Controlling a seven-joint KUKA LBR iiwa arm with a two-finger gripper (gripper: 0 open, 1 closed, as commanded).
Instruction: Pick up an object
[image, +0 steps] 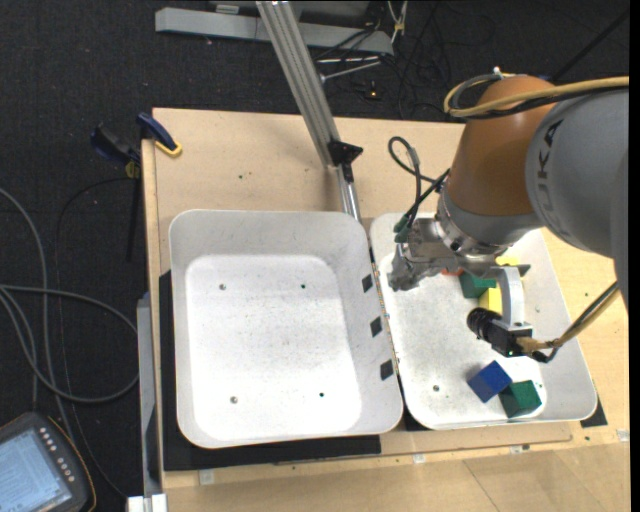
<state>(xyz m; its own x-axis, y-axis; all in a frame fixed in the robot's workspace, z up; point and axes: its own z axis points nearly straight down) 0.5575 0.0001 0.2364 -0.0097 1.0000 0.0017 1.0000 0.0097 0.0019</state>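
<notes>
You can't tell the claw's (402, 272) state at the right bin's (430, 400) upper left. The blue block (490, 381), lower right, looks light and rigid; grip its flat sides.

Light wooden bench (260, 160), two shallow white bins side by side — left bin (190, 300), right bin (430, 400)

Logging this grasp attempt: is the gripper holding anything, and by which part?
Cannot be told: the gripper hangs over the right bin, with nothing seen between its fingers.
</notes>
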